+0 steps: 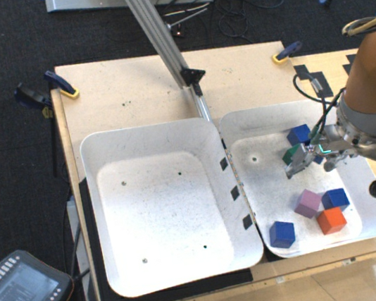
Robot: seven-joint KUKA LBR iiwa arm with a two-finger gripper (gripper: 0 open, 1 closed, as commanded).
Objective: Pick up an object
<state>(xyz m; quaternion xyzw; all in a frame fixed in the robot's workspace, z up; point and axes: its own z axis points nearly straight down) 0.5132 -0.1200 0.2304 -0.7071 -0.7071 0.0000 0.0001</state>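
Camera view: bench [135,91] carries two white bins. Left bin [104,160] sits at 9 o'clock of the frame centre, right bin [255,128] at 3 o'clock, their inner rims touching. The grey arm [371,94] comes in at 3 o'clock, hanging over the right bin's far-right part. Pendant [20,299] lies off the bench at 8 o'clock.

Gripper [303,161] is low over the right bin's middle; whether it is gripping anything, can't tell, too blurred. A green object [291,154] is right against the gripper tip, contact unclear. A blue cube [299,135] sits just at 12 o'clock of the gripper.

Other blocks cluster toward the bin's near edge, at 6 o'clock of the gripper: purple block [308,202], blue block [335,197] just at its 3 o'clock, orange-red block [332,220] touching both from 6 o'clock. Another blue block [282,233] sits apart at 8 o'clock of the purple one.
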